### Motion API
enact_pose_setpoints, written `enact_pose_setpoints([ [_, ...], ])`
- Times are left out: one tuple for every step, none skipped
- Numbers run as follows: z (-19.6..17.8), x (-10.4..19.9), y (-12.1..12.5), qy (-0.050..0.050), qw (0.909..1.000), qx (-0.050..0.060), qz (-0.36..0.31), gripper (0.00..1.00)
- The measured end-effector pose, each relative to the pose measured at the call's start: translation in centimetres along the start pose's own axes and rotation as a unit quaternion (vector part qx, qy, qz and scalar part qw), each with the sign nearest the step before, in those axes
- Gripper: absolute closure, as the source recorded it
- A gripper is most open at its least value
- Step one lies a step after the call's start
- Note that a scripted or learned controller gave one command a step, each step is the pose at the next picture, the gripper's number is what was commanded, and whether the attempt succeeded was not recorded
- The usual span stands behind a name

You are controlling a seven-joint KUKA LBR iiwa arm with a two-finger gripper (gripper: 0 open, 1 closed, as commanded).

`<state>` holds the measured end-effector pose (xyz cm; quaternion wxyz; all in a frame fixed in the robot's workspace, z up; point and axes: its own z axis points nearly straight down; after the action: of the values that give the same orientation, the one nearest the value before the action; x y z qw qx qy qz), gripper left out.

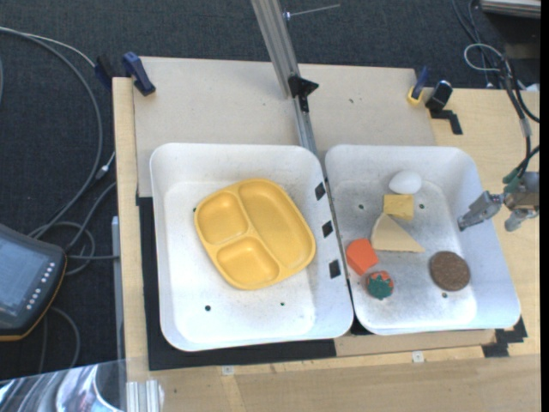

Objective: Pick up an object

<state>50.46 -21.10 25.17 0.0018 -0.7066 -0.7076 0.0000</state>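
Nearest the lens, the front lip of the left bin (257, 337) sits bare and white, and just behind it lies the yellow divided plate (253, 232), three compartments, nothing in any of them, resting a little askew toward the middle of that bin. Across the divider, in the right bin (493, 303), the pickable things are all lying loose: a small green and red toy (380, 285) closest to the front, an orange block (361, 255) just beside it against the bin's left wall, and a brown round disc (449, 270) over toward the right. Further back, a pale wedge (395, 235) touches a yellow cube (399, 206), and a white rounded piece (405, 182) sits just behind that. So, by my reading, nothing is lifted yet; the pick is all still to do. Over at the right rim, the gripper (500, 210) hangs near the bin's edge, well apart from every object, and whether its fingers are spread or pressed together I cannot tell from this angle; nothing shows between them. The disc looks the nearest candidate and stands clear on all sides, while the wedge, cube and white piece crowd each other. Farthest back, a metal pole (274, 33) rises over the bench (223, 101).
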Motion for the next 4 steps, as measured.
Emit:
enact_pose_setpoints([
  [0.0, 0.0, 0.0, 0.000, 1.0000, 0.000, 0.000, 0.00],
  [6.3, 0.5, 0.0, 0.001, 1.0000, 0.003, 0.001, 0.00],
  [11.8, 1.0, 0.9, 0.001, 1.0000, 0.002, 0.000, 0.00],
  [15.7, 0.9, 1.1, -0.002, 1.0000, -0.003, 0.001, 0.00],
])
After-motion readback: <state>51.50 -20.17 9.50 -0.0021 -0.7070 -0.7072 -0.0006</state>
